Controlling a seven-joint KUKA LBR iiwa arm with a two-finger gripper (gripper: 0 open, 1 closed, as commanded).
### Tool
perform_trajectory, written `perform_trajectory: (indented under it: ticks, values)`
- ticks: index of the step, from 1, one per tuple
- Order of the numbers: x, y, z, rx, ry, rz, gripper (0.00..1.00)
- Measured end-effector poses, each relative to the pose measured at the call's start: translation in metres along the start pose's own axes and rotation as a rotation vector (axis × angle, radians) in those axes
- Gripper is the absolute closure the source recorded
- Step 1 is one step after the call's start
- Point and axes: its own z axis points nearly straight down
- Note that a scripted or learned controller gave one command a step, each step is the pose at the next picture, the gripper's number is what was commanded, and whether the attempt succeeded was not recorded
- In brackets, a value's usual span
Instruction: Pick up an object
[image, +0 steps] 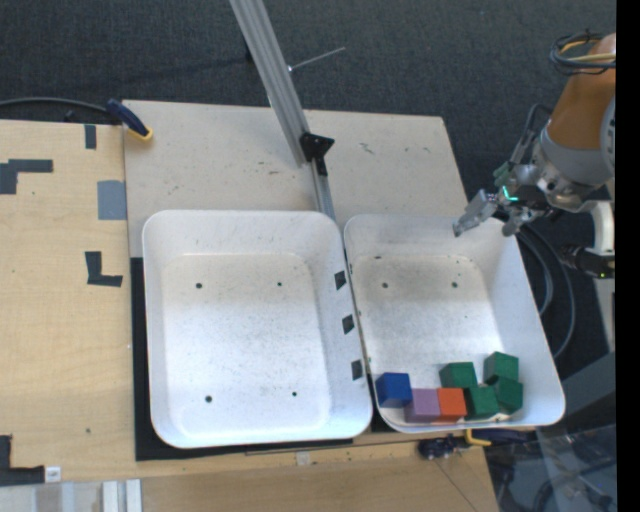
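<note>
Several small blocks lie clustered along the near edge of the right bin (520, 290): a blue cube (393, 388), a purple block (426, 403), an orange block (452, 402) and several green blocks (458, 376) (502, 366) (497, 399). My gripper (489, 222) hangs over the far right corner of that bin, well away from the blocks. Its fingers (467, 223) are spread open with nothing between them.
The left bin (160, 300) stands beside the right one, their rims touching. A slanted metal rail (285, 95) runs down from the top to the gap between the bins. Cables (555, 300) hang off the bench's right side.
</note>
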Motion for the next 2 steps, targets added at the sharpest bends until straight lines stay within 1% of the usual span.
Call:
perform_trajectory:
  ticks: [1, 2]
  values:
    - [0.0, 0.001, -0.004, -0.004, -0.003, -0.001, 0.0]
    - [0.004, -0.004, 0.06, 0.002, -0.001, -0.001, 0.0]
